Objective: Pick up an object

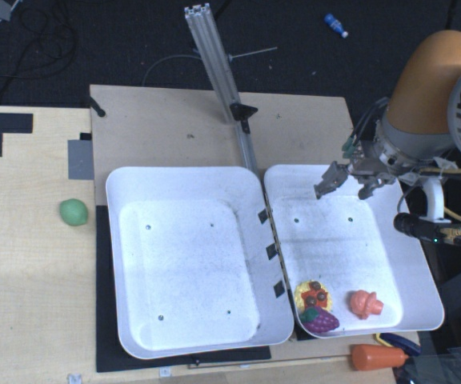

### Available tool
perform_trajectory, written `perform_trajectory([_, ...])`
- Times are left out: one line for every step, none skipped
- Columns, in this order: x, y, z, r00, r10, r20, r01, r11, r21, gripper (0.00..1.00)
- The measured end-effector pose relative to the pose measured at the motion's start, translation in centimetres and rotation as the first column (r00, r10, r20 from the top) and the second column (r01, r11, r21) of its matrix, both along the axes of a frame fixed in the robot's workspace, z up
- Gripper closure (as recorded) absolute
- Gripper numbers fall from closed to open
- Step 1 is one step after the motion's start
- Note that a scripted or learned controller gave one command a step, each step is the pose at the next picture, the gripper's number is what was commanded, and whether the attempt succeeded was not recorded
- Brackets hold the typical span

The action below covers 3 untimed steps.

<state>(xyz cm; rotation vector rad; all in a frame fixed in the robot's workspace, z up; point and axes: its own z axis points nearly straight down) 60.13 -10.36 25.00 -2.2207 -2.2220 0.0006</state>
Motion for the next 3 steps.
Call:
perform_trajectory([0.0,0.1,-4.2,1.0,0.0,-0.004,0.0,1.0,0.0,0.0])
perform_trajectory([-0.8,0.1,-8.8,1.0,0.0,-0.004,0.0,1.0,0.001,0.0])
perform_trajectory([-1.1,0.4,-15.1,1.0,0.0,-0.005,0.0,1.0,0.001,0.0])
